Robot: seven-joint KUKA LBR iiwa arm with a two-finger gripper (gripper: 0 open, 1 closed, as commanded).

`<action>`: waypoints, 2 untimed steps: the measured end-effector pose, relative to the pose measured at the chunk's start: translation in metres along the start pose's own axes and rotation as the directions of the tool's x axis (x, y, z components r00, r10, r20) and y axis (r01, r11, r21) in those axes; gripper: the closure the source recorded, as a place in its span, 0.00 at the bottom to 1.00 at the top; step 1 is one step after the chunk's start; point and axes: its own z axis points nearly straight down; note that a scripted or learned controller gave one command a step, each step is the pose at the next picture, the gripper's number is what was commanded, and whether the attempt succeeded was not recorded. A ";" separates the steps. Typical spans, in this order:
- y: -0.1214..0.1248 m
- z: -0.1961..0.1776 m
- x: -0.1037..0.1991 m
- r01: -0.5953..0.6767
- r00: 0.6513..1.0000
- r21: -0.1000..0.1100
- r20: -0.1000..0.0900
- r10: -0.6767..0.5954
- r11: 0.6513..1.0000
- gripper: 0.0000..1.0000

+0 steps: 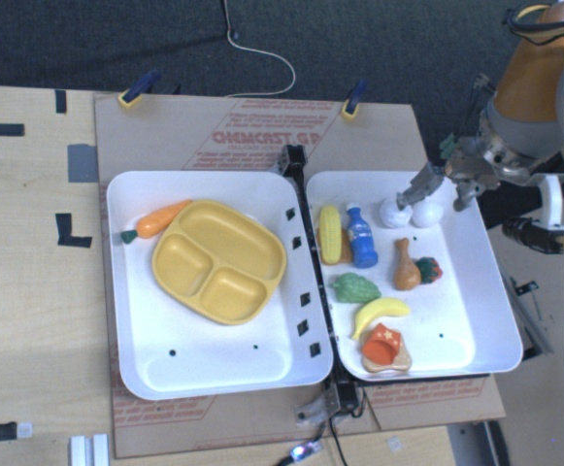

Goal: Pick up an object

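Two shallow white bins are seen side by side on the bench, the left bin and the right bin. In the left bin a yellow divided tray is laid near the middle, and an orange carrot is lodged against its upper left edge. Several toy foods are gathered in the right bin: a yellow corn cob is placed next to a blue bottle, a brown drumstick is set to their right with a small red and green piece touching it, a green leafy piece is found below the bottle, a yellow banana lies under that, and a red and white item rests nearest the front rim. A white object is seen near the far right corner of this bin. The gripper is positioned just above that white object, at the bin's upper right edge, and its fingers are spread apart, with nothing seen clamped between them. The grey arm with its orange band is extended in from the right.
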 end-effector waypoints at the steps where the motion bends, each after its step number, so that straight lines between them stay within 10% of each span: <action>1: 0.002 -0.008 0.001 0.003 1.000 -0.013 0.002 -0.003 1.000 0.00; 2: -0.006 0.048 0.007 0.003 1.000 -0.009 0.002 -0.003 1.000 0.00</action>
